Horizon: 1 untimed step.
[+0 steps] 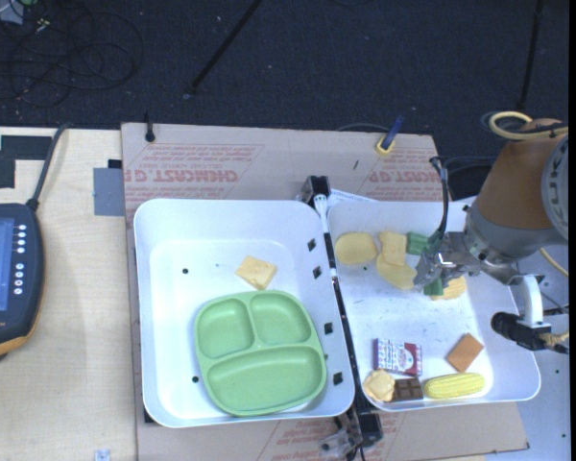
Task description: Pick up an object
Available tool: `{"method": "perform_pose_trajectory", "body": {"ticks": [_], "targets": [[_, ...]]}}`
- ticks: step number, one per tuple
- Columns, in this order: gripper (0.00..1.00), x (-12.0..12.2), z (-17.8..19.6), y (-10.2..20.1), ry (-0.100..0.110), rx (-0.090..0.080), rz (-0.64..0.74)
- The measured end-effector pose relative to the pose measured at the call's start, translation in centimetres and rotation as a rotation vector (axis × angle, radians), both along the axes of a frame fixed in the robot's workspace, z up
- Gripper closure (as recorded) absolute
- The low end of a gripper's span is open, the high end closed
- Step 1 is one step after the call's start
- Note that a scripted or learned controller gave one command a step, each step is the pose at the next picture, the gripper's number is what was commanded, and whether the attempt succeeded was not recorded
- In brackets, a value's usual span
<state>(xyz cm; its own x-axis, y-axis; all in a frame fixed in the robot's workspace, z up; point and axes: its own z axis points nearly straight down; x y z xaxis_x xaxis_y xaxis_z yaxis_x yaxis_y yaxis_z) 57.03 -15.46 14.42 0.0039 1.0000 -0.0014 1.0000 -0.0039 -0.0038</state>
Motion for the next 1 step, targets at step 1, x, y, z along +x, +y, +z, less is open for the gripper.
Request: {"method": "perform_pose_trajectory", "body": {"ticks": [1], "targets": [[1.0, 2.79, -5.68, 5.52, -0.002, 0.001, 0.006]]}}
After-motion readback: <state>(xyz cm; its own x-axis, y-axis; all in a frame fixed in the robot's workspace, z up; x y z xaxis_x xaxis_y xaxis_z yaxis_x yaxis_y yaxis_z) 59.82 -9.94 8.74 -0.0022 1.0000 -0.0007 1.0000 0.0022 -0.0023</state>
